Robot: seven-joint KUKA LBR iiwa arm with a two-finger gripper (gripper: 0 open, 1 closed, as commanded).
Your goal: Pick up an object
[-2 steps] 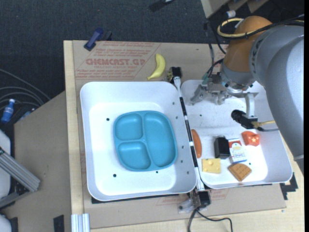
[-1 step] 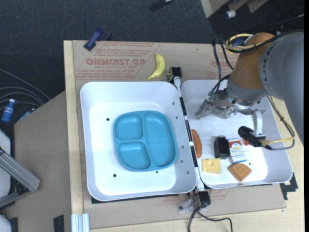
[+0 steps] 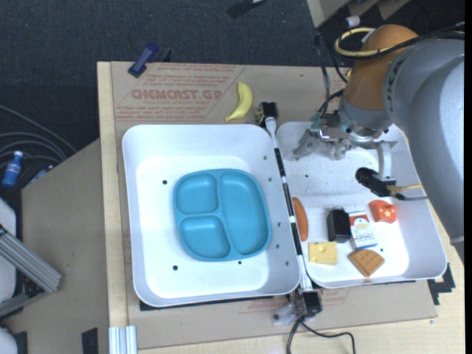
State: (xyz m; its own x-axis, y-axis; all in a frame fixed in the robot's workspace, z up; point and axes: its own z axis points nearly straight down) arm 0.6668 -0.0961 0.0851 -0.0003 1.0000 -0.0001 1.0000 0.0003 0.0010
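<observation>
- My gripper hangs over the back-left part of the right bin, arm coming in from the right w/ the orange band above the wrist
- Fingers state: can't tell from this angle, the metal parts blur together; nothing visibly between them, so I'm not claiming a hold
- Candidates all sit toward the front of the right bin, apart from my gripper: red sausage along the left wall, black block near the middle, yellow cheese piece in front of it, small red-white carton just beside the black block, brown cracker at the front, red-orange piece to the right
- Left bin holds a blue divided plate; banana lies on the tabletop behind the bins, outside both
- Judgement: no pick done yet, approach phase
- To do it well: go for something w/ space around it, prob. the cheese piece or red-orange piece; black block & carton sit too close together, risk of nudging both
- Sausage hugs the wall, so one finger may hit the rim; I'd skip it
- Centre over the target before descending, straddle its narrow side, close only once low enough
</observation>
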